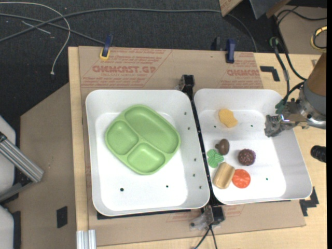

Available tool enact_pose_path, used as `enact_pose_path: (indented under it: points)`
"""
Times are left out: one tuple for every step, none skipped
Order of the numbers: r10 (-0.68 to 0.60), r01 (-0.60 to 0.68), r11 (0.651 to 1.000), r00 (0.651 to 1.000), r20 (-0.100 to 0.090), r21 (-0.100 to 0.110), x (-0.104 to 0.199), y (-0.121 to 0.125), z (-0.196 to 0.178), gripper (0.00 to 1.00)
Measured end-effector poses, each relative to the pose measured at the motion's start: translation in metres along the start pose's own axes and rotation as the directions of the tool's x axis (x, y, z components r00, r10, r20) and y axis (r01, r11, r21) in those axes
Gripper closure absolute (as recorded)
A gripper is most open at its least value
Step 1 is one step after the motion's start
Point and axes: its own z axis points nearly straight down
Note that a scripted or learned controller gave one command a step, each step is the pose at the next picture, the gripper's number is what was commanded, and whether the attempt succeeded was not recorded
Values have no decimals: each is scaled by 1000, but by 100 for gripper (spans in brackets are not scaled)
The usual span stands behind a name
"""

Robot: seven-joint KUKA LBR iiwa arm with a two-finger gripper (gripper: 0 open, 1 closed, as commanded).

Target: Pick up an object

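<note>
The two shallow white plastic bins sit side by side on the bench, the left bin (104,191) bearing a pale green divided plate (142,138) with three compartments, the right bin (290,188) bearing a cluster of small toy foods. The grey arm (319,90) reaches in from the right, and its gripper (273,125) hangs over the right bin's upper right part, well apart from the cluster; whether it is parted or closed cannot be told at this slant, and nothing is seen held in it. Of the small things, the tan cylinder (223,175) lies tilted at the lower left, touching the round orange-red piece (241,179) beside it. The yellow chunk (227,118) stands alone near the bin's top, the nearest to the gripper. Then come the dark maroon knobbly ball (246,156), the flat green leafy piece (215,157) and the small brown egg-shaped piece (223,146), these last two touching. The yellow chunk looks the likeliest pick (light, stiff, probably hollow plastic, somewhat slick); taking it across its narrower sides from straight above would seem safest, since it has free space all round.
</note>
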Motion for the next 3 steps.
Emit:
enact_pose_path:
  points:
    - [-1, 1, 1000, 1000, 1, -5, 0, 1, -2, 0]
    - [-1, 1, 1000, 1000, 0, -3, 5, 8, 42, 0]
    - [0, 0, 1000, 1000, -1, 0, 3, 10, 85, 0]
